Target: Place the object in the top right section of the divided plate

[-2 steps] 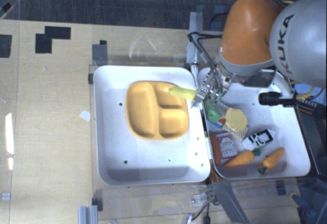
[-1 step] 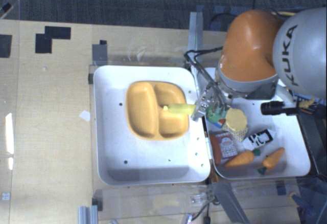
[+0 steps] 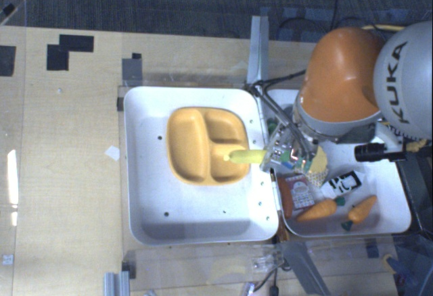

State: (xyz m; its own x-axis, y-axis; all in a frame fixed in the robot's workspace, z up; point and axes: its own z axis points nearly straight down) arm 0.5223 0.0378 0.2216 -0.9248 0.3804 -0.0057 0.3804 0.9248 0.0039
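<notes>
Two carrots (image 3: 316,209) (image 3: 362,209), two bins (image 3: 145,220) (image 3: 399,220), one plate (image 3: 184,146)

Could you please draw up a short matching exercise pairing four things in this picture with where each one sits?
Things:
1. divided plate
2. yellow object
3. two toy carrots
4. claw

Places:
A. over the plate's right edge
B. right bin, near its front wall
C. between the two bins, at the yellow object's right end
D. middle of the left bin

Pairs: 1-D, 2-A, 3-B, 4-C
</notes>
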